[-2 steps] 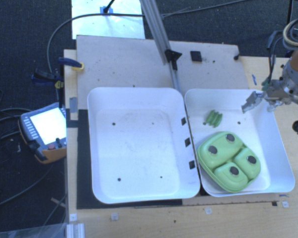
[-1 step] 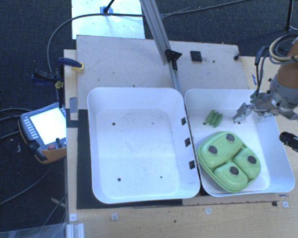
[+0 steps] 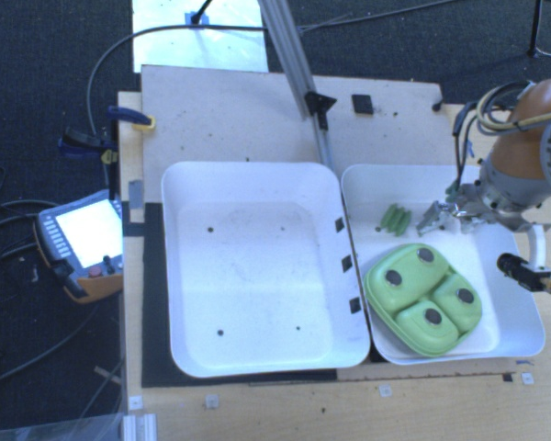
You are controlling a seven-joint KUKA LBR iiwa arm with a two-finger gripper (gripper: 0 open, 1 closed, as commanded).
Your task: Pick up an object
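A light green moulded tray (image 3: 424, 298) with three domed pockets, each with a dark dot, lies in the near half of the right bin (image 3: 523, 333). A small ribbed green piece (image 3: 394, 220) rests further back in the same bin. My gripper (image 3: 433, 220) hangs over the right bin, just right of the small green piece and above the far edge of the tray. Its metal fingers (image 3: 429, 223) point left and slightly down, with nothing visible between them.
The left bin (image 3: 179, 274) stands beside the right one, joined by black clips (image 3: 346, 263). A slanted metal pole (image 3: 289, 49) rises at the back. A teach pendant (image 3: 83, 243) sits off the bench at left. Cables trail near the arm (image 3: 523, 154).
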